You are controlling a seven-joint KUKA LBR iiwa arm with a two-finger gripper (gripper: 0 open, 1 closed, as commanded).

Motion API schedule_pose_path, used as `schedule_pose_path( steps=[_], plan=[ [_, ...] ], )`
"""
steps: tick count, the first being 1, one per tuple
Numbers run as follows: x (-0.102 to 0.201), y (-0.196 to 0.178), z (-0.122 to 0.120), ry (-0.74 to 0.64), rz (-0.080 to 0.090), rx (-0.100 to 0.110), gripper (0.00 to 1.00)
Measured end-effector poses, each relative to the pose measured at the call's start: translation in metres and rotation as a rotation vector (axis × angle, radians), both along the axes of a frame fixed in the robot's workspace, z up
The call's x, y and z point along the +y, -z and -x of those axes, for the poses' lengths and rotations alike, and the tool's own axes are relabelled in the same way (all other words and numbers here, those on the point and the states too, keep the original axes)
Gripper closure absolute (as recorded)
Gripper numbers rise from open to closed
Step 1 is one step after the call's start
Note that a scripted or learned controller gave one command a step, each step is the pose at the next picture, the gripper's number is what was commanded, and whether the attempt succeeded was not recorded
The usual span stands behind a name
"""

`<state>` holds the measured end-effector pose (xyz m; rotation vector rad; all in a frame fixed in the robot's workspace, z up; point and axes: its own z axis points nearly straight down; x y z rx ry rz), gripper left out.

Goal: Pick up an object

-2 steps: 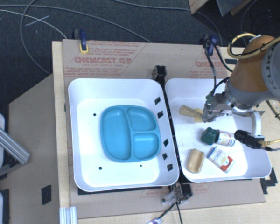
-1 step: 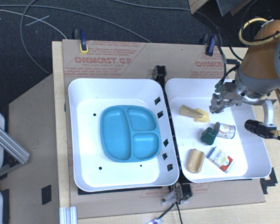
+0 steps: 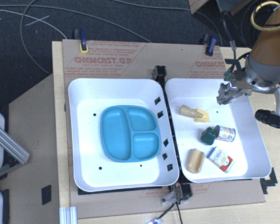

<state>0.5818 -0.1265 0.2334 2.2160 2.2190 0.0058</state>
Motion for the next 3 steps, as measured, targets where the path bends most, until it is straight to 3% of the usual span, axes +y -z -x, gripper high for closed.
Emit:
schedule_pose_path(
  steps=[3],
  plan=[
    [0.175,0.012,0.031,-0.004,-0.004,0.011,1.00]
  ],
)
